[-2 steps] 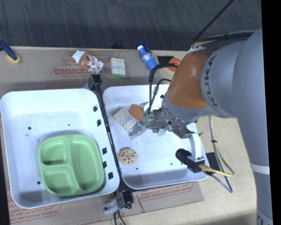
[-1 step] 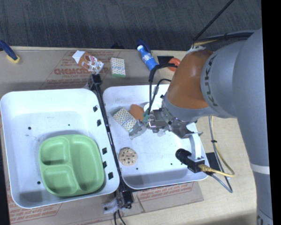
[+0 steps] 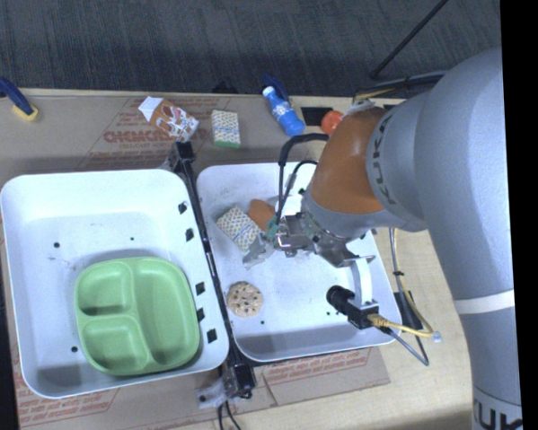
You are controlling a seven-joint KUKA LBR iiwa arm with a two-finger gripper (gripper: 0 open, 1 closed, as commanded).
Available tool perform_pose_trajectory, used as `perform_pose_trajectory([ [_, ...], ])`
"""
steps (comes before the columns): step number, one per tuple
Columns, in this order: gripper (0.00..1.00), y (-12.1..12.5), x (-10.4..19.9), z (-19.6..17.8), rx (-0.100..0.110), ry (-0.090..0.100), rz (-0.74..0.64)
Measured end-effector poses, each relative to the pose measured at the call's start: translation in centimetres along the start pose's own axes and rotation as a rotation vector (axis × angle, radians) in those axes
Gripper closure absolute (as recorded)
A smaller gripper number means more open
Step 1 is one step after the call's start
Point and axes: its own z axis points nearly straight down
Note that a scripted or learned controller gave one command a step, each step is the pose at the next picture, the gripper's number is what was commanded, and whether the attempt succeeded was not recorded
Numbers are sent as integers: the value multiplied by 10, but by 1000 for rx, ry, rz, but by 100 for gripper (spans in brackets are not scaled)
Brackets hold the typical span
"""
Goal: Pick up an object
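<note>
In the right bin, a patterned packet lies at the upper left, with an orange object right behind it. A round speckled cookie rests near that bin's left wall. My gripper hangs low over the right bin, its tip just right of the packet's lower end and below the orange object. The wrist hides part of the orange object. I see nothing clearly held in the gripper.
A green divided plate fills the lower part of the left bin. Beyond the bins lie a blue bottle, a small green-white box, a snack wrapper and a blue clamp.
</note>
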Motion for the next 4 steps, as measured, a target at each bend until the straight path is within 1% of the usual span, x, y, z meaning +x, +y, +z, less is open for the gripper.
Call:
perform_pose_trajectory([
  [1,0,47,-46,48,-3,1,3],
  [2,100,47,-46,38,-2,2,0],
  [3,100,-4,-19,-79,-6,0,1],
  [4,100,-63,-62,-64,-3,0,1],
])
